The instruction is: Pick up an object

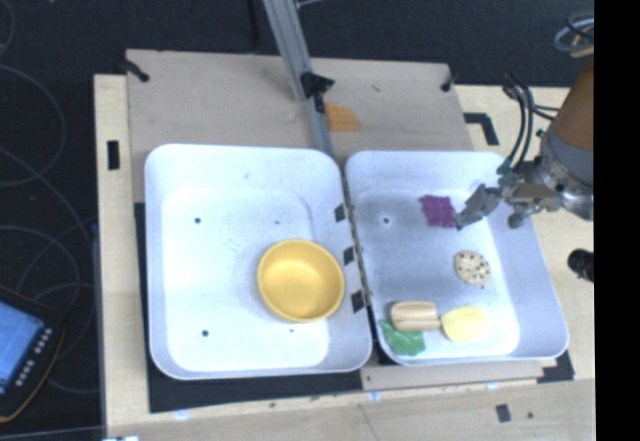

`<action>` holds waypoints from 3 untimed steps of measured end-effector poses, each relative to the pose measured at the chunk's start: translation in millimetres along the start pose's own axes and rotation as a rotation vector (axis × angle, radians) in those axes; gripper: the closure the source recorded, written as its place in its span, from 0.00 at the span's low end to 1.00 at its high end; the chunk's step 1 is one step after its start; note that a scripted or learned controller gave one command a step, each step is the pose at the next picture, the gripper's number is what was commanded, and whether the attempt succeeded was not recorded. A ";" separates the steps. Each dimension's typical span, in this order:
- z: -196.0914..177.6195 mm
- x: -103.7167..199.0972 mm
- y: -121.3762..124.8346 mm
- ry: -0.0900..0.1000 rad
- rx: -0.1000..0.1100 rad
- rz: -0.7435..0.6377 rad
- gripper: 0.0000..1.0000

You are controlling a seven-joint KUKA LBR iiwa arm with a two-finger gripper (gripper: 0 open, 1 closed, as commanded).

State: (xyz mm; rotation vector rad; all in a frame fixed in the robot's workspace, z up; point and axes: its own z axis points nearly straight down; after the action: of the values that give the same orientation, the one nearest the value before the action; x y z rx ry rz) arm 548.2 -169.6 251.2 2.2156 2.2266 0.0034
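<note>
I see the two-finger gripper [490, 206] with jaws spread, gripping nothing — the small flat purple piece [436, 210] lies just beside them, long axis pointing up-down.

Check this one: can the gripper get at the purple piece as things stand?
Probably yes. The gripper hangs just right of the purple piece, which lies apart from the cookie with bare bin floor around it.

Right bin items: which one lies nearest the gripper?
The purple piece, just left of the gripper; the speckled cookie sits lower down.
</note>
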 end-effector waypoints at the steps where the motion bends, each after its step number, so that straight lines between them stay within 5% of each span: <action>1: -0.1 -0.1 0.0 0.000 0.000 0.001 0.00; 3: 105.7 0.7 -6.3 -0.003 0.007 0.007 0.00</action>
State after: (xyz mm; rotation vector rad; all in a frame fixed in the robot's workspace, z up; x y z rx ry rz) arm 542.1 -168.8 145.5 2.2257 2.2203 -0.0072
